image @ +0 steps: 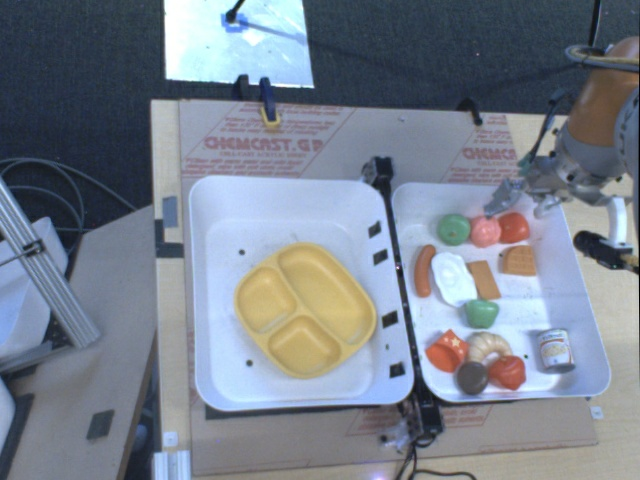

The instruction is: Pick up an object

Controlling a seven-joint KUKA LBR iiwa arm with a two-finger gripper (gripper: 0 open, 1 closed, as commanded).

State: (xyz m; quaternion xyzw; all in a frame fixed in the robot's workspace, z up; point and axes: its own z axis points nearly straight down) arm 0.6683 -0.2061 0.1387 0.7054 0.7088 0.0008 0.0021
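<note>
I am reaching in from the right over the far edge of the right bin [590,363]; my end effector [522,196] is hanging just above the far row of toys, its two fingers spread apart and pinching nothing; one fingertip is pointing down toward the pink ball [486,232], the other toward the red tomato [513,227].

The things I could be picking up are all lying in that right bin; the green ball [454,230] is sitting touching the pink ball's left side, and the tomato is pressing against its right, so the three are forming a tight row with little room beside the middle one; a waffle-like brown piece [518,260] is lying just right of and below the tomato.

Nearer the middle, a sausage [424,270] is lying along the bin's left wall; a white fried egg [453,278] is lying beside it, touching a tan cracker slab [484,279]; a green pepper [482,313] is sitting just below them.

Along the near edge, an orange-red piece [446,351], a croissant [488,345], a dark brown round piece [472,377] and a red piece [508,372] are crowding together, touching one another; a small can [553,350] is standing apart to their right.

The left bin [215,268] is holding a yellow divided tray [303,310]; both bins are resting on cardboard on the counter [110,298].
</note>
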